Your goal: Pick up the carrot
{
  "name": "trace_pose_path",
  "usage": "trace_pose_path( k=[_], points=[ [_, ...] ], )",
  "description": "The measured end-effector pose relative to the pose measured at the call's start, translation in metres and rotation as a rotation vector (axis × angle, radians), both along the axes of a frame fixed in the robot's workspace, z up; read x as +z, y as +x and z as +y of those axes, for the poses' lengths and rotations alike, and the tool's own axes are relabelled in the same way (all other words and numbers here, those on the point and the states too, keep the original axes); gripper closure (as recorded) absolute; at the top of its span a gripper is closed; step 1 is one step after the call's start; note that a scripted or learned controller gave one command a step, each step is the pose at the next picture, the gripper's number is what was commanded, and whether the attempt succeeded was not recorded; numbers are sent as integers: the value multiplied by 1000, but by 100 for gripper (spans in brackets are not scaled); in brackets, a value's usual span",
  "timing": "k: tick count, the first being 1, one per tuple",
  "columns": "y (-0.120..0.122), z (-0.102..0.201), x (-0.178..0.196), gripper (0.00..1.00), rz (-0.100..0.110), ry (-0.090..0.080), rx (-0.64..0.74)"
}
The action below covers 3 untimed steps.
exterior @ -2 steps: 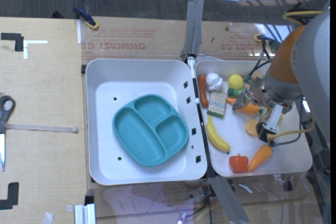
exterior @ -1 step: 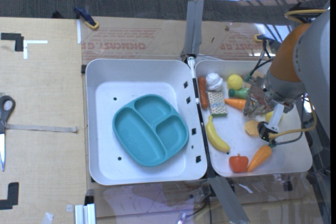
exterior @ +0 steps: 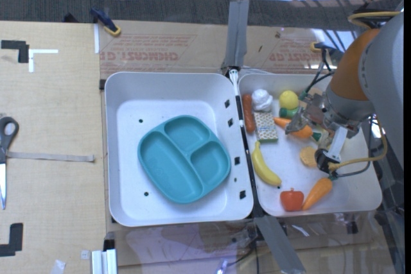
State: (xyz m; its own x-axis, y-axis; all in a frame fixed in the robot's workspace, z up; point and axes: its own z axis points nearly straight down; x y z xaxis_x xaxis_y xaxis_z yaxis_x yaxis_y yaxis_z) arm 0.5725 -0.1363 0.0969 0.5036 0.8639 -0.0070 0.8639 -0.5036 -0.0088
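Note:
An orange carrot (exterior: 318, 192) lies tilted near the front edge of the right bin (exterior: 359, 199), beside a red tomato-like piece (exterior: 291, 199). My gripper (exterior: 300, 122) hangs over the middle of that bin, well behind the carrot and apart from it. It sits low among a small orange piece (exterior: 281, 120) and another orange item (exterior: 304, 133) just under it. The arm's wrist hides what lies directly below the gripper.
The right bin also holds a banana (exterior: 264, 165), a sausage (exterior: 248, 112), a speckled cracker block (exterior: 266, 128), a white garlic bulb (exterior: 261, 98), a lemon (exterior: 289, 99) and an orange slice (exterior: 309, 157). The left bin (exterior: 122, 157) carries a teal divided plate (exterior: 184, 158).

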Motion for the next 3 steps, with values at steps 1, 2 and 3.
trace_pose_path(
  k=[1,2,3],
  points=[
    [0,0,7,100,5,-1,5],
    [-1,0,7,0,6,-1,4],
    [-1,0,14,100,11,-2,9]
  ],
)
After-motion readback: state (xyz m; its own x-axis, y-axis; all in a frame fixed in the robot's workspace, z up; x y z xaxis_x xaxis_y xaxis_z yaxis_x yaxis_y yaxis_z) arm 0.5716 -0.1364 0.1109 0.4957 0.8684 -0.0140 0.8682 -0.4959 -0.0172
